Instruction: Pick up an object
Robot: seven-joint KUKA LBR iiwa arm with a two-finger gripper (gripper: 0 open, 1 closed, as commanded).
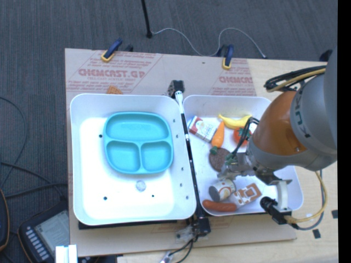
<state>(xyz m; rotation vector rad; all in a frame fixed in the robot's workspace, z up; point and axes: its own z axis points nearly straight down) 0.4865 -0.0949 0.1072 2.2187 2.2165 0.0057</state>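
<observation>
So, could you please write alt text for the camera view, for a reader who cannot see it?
A grey and orange robot arm reaches from the right over the right white bin, which holds toy food: a banana, a carrot, a sausage. The left white bin holds a blue divided plate.
</observation>
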